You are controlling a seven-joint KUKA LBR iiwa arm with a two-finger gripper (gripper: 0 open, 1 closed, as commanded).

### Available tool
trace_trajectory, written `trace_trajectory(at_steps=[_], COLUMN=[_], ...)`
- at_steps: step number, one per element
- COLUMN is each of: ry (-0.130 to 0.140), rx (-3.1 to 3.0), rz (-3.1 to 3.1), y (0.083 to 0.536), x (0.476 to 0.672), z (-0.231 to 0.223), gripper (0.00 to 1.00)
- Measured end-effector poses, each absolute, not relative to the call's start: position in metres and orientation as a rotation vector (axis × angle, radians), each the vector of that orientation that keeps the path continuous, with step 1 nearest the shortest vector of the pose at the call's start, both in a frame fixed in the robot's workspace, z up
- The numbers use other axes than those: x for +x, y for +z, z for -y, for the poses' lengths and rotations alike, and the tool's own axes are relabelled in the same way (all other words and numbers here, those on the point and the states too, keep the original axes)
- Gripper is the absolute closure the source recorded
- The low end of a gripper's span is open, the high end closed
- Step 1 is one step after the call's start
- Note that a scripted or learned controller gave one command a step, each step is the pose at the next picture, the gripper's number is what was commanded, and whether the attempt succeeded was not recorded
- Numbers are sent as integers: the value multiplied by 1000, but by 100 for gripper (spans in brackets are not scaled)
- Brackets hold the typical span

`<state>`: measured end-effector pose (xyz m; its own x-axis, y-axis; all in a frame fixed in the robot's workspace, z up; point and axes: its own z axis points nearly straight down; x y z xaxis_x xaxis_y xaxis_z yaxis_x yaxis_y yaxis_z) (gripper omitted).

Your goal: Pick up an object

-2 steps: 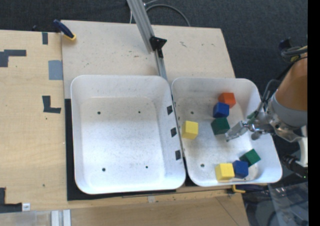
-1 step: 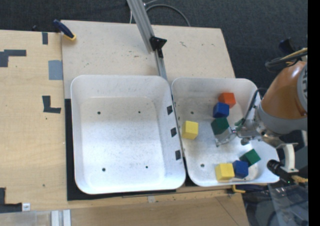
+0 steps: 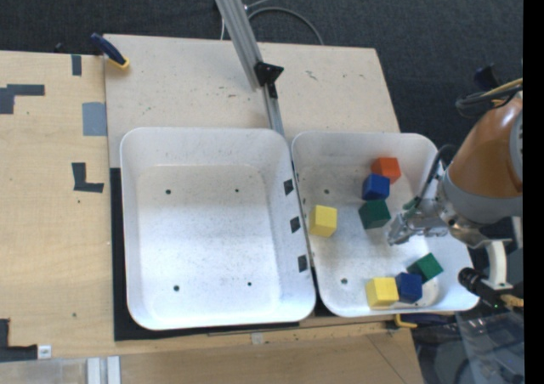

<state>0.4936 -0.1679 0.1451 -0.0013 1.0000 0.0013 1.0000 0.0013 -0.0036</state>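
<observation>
At the bottom of the frame, low in the right bin [image 3: 340, 153], a yellow cube [image 3: 382, 291] touches a blue cube [image 3: 409, 287], with a small green block [image 3: 427, 267] just above and right of them, near the bin's right rim. Any of these would serve the task, and so would the pieces farther up.

Just above that cluster the gripper [image 3: 399, 231] hangs over the right-centre of the same bin, at the end of the arm [image 3: 484, 161] that comes in from the right edge of the frame. Nothing can be seen between its tips. Whether it is spread or closed I cannot tell from this slant.

The relation the coming move turns on: the dark green cube [image 3: 374, 214] lies just up and left of the gripper in the frame, closer than any other piece, perhaps touching its side. As a judgement, a short shift toward the upper left would centre the gripper over it. The cube is squarish, so no long axis dictates the approach.

Directly above that cube a second blue cube [image 3: 376, 187] sits close to it, and an orange cube [image 3: 386, 168] is just beyond, so closing there risks nudging neighbours. Another yellow cube [image 3: 323, 220] stands alone to the left, near the dividing wall.

The left bin [image 3: 136, 153] and the desk [image 3: 195, 76] lie farther off.
</observation>
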Motion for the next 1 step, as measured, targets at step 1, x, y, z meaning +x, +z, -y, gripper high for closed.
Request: trace_trajectory(at_steps=[1], ry=[-3], rx=[-2223], rz=[2226], y=[205], x=[488], z=[166], gripper=[100])
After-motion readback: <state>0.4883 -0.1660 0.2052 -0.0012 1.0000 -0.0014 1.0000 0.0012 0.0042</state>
